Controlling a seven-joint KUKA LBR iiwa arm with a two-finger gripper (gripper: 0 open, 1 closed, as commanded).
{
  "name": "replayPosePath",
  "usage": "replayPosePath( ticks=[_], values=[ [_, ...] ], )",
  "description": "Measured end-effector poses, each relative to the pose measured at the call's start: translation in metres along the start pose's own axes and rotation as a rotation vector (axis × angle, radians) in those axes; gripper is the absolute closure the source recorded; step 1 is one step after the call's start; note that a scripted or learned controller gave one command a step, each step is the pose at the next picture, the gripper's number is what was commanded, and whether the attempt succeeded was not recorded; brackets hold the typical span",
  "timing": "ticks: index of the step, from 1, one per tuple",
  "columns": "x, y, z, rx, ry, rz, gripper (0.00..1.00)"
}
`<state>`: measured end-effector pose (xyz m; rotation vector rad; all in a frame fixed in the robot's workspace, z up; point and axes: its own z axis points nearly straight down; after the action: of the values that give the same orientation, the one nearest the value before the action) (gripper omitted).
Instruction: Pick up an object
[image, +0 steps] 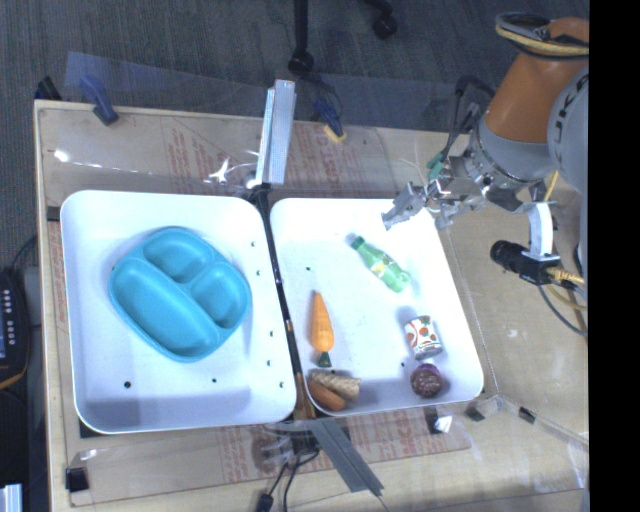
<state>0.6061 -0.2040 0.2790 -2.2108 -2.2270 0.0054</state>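
Gripper (408, 208) poised at the far right corner of the right bin (300, 225), over the rim rather than over the floor. Fingers apparently parted a little, nothing between them.

Risks, as judged from here:
- Straight descent from this spot likely to strike the rim or land on bare white floor, closing on nothing.
- Bottle (380, 262) lying on its side, slanted; round and slick, so liable to roll or squirt out if pinched along its length instead of across it.
- Can (423, 336) and dark ball (426, 380) crowded against the right wall; little room for a finger on the wall side, so a push into the wall more probable than a grip.
- Carrot (320, 322) tapered, apt to slip toward its thin end.
- Brown items (334, 388) jammed in the near corner by the divider; hard to straddle.

Position of targets relative to gripper: bottle nearest, just toward the near side and slightly left of the fingertips, not touching. Carrot farther left and nearer the camera. Can and ball well apart, along the right wall. Blue tray (180, 290) in the left bin (90, 380), farthest off.
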Motion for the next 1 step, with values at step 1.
replayPosePath(
  ticks=[1],
  values=[
    [-0.0060,0.0291,0.1630,-0.019,-0.007,-0.004,0.00]
  ],
)
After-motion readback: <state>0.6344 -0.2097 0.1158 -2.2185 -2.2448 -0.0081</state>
